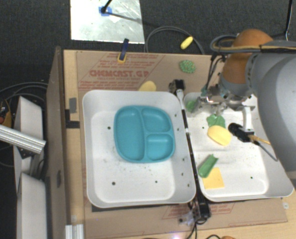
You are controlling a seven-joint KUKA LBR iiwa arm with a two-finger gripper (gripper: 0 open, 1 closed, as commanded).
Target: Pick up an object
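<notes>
The right bin [275, 183] holds a pale yellow lemon-like piece [219, 135], a green pod-like piece [207, 165] resting on a flat yellow square [214, 179], a small green piece [217, 119] and another green bit [191, 103] by the bin's far left corner. My gripper [219, 105] hangs over the far part of this bin, just above the small green piece and behind the yellow one. I see nothing lifted in it.
The left bin [95, 183] carries a blue divided plate [143, 133]. On the cardboard behind the bins lie a yellow item [148, 86], a green round item [187, 66] and a blue-and-yellow tool [123, 51]. The grey arm [282, 98] covers the right bin's far right.
</notes>
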